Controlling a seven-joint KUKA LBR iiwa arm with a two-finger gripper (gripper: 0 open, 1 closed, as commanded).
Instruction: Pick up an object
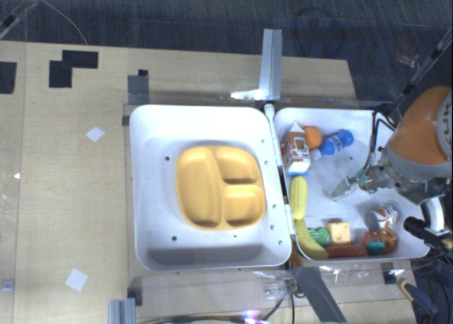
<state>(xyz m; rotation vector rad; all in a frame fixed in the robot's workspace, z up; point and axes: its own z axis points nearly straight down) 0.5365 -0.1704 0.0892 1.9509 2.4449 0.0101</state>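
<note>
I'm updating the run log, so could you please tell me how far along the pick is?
Done: the gripper is down in the right bin, on a bare patch of its floor. In hand: nothing shows between its fingers. Left: a grasp and lift; the blue bottle, corn cob and banana all lie on the floor.

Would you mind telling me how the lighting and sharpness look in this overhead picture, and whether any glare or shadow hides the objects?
In the camera view, lighting is even; the yellow tray throws a soft shadow into the left bin; the right bin looks slightly bluish, with faint reflections over its far corner; the claw is small and soft, its fingers hard to read; the banana stays clear.
</note>
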